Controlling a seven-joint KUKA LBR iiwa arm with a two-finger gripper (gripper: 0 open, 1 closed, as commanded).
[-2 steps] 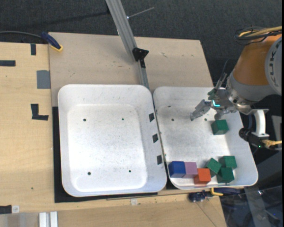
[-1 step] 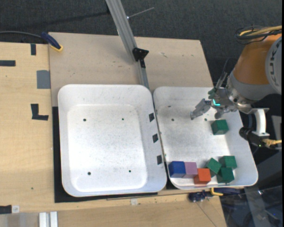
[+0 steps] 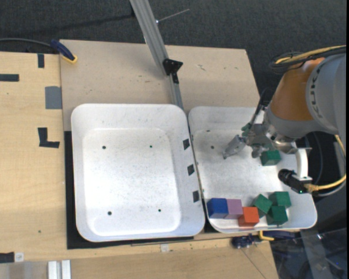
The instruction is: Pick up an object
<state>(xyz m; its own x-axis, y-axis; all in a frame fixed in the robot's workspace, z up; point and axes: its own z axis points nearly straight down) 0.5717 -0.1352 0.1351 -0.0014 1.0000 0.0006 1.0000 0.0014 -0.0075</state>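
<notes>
Camera view: end effector point(image 3: 239, 145) over right bin point(image 3: 221, 118), grip state unclear; green block point(image 3: 271, 157) just beside.

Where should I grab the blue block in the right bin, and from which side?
Take the blue block from straight above, across its far and near faces. Its left face sits close to the right bin's left wall, and the purple block appears to touch its right face, so there is probably no room for fingers on those sides. Its flat top looks level, which suits a vertical descent.
</notes>
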